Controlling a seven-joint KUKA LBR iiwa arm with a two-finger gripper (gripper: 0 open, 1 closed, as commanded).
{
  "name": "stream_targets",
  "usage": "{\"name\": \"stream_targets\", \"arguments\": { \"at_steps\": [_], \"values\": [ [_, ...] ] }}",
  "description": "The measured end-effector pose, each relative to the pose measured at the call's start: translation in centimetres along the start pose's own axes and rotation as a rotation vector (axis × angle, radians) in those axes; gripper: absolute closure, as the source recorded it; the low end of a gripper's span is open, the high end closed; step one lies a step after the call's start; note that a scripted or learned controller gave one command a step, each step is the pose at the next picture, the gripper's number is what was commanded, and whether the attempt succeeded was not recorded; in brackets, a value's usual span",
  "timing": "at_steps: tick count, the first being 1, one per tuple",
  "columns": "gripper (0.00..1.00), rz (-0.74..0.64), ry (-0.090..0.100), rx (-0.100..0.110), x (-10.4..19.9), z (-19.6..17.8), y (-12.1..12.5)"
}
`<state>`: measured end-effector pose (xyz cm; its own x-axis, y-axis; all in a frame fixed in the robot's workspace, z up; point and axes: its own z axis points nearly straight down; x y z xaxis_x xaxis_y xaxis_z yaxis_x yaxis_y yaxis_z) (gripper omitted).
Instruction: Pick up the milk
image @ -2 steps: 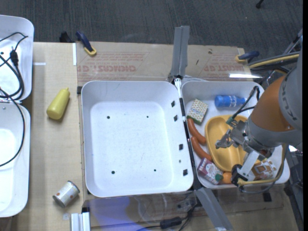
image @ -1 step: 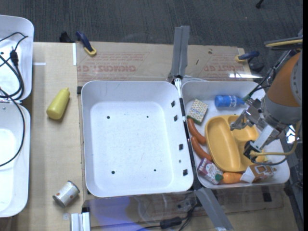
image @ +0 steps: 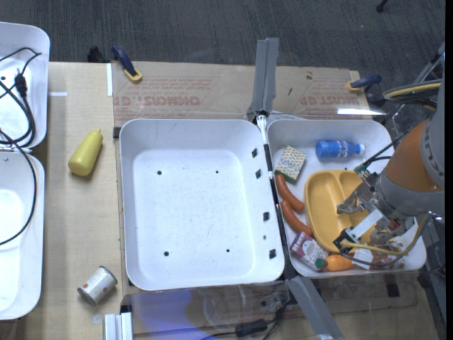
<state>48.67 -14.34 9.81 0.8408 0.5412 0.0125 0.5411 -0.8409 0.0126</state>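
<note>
A small white and red carton (image: 306, 249), apparently the milk, lies in the right bin's (image: 316, 127) front left corner, next to a carrot (image: 337, 263). My gripper (image: 347, 223) hangs low over the right side of a yellow divided plate (image: 327, 198), to the right of the carton and apart from it. Its fingers (image: 350, 206) stand open with nothing between them. The arm with its orange band (image: 413, 166) comes in from the right and hides the bin's front right corner.
The right bin also holds a blue bottle (image: 340, 149), a green-patterned box (image: 291, 163) and two sausages (image: 289, 193). The left bin (image: 191, 204) sits beside it. On the bench lie a yellow mustard bottle (image: 85, 153) and a small can (image: 96, 284).
</note>
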Motion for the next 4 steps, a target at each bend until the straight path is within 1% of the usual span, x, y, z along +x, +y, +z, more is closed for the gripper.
{"name": "stream_targets", "arguments": {
  "at_steps": [1, 2, 3, 4],
  "values": [
    [0.00, 0.362, -0.003, 0.004, -1.6, -3.7, 2.0],
    [1.00, 0.359, -0.013, 0.010, -1.8, -4.4, 1.9],
    [1.00, 0.133, -0.017, 0.014, -5.0, -11.1, 6.3],
    [1.00, 0.305, -0.020, 0.015, -5.0, -6.7, 6.1]
  ]
}}
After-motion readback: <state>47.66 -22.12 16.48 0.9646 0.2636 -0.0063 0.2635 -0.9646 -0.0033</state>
